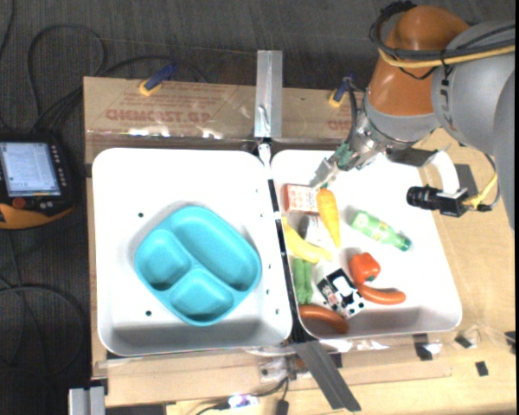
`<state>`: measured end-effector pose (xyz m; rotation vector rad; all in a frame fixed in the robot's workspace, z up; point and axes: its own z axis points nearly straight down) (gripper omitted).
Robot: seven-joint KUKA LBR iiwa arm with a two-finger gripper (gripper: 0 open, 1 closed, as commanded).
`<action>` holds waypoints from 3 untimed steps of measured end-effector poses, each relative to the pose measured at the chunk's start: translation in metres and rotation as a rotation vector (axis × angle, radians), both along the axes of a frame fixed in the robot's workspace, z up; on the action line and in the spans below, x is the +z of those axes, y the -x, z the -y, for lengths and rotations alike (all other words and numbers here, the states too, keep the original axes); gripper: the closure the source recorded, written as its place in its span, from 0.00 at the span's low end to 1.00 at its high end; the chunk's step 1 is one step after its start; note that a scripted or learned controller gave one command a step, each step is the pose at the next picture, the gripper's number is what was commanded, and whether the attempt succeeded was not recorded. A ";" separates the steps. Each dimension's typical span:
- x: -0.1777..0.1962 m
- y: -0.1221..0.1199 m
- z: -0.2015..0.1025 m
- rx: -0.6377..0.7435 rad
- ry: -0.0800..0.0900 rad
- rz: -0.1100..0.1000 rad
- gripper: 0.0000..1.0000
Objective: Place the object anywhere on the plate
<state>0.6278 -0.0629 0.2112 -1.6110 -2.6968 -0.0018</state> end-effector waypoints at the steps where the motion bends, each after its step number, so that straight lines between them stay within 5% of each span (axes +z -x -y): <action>1: -0.017 0.025 -0.071 0.248 0.000 -0.001 1.00; 2: -0.028 0.038 -0.130 0.785 -0.001 0.001 1.00; 3: -0.027 0.038 -0.129 0.785 -0.001 0.001 0.00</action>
